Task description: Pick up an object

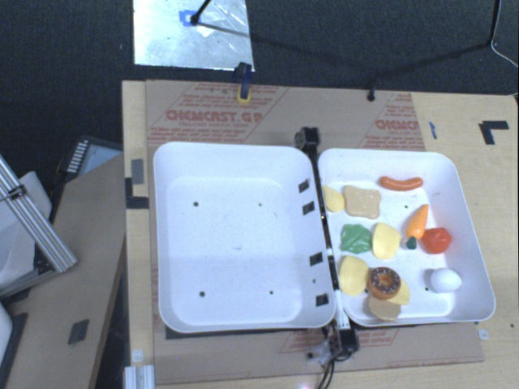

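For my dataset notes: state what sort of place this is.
Probably a robot lab's grasping bench: two white bins clipped side by side on a board, toy food such as a carrot and a doughnut, cables on dark carpet.

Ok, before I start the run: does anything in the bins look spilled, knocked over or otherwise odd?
Nothing stands out. The toy foods all lie inside the right bin, none over its rim. At the near edge the doughnut sits partly on a yellow piece and a tan piece, a small pile.

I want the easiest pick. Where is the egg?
The egg lies in the right bin, near its front right corner, just below the tomato.
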Controlling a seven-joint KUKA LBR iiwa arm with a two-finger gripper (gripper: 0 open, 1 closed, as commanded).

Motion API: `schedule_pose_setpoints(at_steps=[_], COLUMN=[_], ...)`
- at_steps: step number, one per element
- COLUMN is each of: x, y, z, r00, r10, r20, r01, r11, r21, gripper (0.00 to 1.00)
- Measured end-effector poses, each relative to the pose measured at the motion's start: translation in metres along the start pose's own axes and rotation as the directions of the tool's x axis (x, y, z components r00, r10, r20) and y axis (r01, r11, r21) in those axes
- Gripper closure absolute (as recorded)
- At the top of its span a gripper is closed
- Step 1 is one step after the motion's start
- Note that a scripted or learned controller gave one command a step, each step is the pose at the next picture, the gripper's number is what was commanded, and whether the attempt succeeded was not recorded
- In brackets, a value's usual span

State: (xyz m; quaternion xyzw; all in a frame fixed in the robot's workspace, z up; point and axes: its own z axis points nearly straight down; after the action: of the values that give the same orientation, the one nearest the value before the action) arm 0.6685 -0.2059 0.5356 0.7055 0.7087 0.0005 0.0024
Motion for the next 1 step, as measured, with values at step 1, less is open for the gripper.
schedule_pose_setpoints(at_steps=[1], x=[0.0], y=[-0.0039], z=[0.0], r00=[1.0], r10=[0.002], r20=[0.0], r01=[-0.002], r11=[1.0], r21=[0.001], gripper=[1.0])
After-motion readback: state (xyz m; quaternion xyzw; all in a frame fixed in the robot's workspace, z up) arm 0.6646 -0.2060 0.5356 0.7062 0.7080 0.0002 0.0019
